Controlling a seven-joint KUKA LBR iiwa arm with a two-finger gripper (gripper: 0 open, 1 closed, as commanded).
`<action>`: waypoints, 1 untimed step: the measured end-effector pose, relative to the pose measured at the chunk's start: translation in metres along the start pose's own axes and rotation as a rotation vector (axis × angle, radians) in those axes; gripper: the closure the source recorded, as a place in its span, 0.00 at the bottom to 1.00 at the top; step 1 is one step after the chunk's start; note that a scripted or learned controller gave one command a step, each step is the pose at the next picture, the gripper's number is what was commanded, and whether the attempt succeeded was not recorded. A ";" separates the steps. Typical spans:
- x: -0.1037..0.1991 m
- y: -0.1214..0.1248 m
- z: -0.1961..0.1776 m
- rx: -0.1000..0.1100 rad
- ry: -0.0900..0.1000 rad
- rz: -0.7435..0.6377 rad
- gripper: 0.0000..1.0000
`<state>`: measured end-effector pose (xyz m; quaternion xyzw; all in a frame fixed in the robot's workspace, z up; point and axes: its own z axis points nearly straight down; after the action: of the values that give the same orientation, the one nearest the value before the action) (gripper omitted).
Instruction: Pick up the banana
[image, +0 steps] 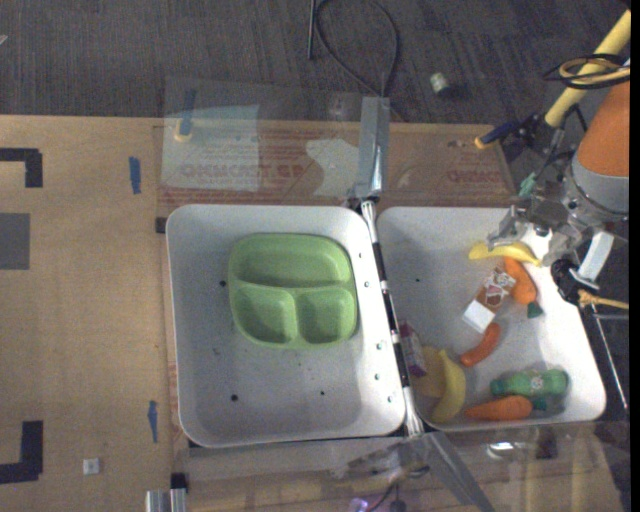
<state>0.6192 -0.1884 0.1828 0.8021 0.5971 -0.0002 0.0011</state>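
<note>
Camera view:
claw (528, 232): clenched on banana (503, 251), up by right bin's (590, 385) far edge
room: open floor just left of claw
carrot (521, 281): right below claw

No legible txt or labels.

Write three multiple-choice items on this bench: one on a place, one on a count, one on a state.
1. The yellow banana by the arm lies in:
A. the left white bin
B. the right white bin
C. the green tray

2. The green divided plastic tray has how many compartments?
A. two
B. three
C. five

3. That tray is:
A. upside down
B. heaped with fruit
C. right way up, hollows bare

Key:
1 B, it lies at the bin's far side among the carrots.
2 B, one long hollow and two small ones.
3 C, the hollows face up, all plain green.
</note>
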 end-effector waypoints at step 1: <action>0.005 0.045 0.088 0.001 0.001 -0.024 0.00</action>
<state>0.6638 -0.1963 0.0950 0.7950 0.6066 -0.0001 0.0006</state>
